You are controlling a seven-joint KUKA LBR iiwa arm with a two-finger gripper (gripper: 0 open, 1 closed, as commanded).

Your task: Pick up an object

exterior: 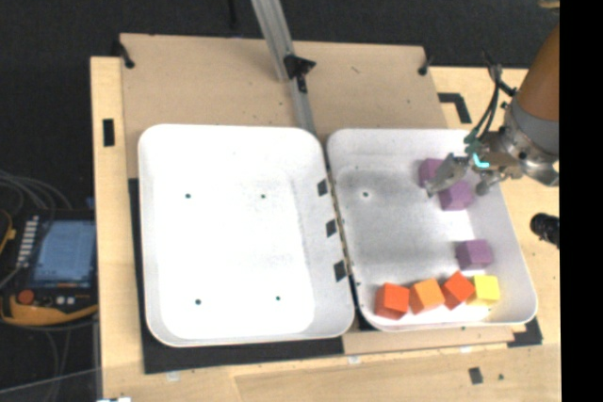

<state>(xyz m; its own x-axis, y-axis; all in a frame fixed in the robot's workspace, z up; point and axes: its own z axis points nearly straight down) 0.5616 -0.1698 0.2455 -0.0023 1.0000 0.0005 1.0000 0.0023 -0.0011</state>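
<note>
Poised low over the right-hand white bin (528, 297), the arm's two-finger gripper (462, 179) hangs at that bin's upper right, its fingers spread apart on either side of a purple block (458, 196) lying beneath them; whether the fingertips touch the block cannot be told. A second purple block (431, 170) sits just beside it, up and to the left, partly behind one finger. A third purple block (474, 253) rests lower down, apart from the first two. Along the bin's near edge runs a row of four blocks touching or nearly so: an orange-red block (393, 299) at the left, an orange block (427, 295), another orange-red block (458, 288), then a yellow block (486, 287) at the right. That makes seven blocks in the right bin: three purple, three in orange tones, one yellow. The left-hand white bin (231, 231) sits alongside, edge to edge. Both bins rest on a pale wooden bench (217, 75).
</note>
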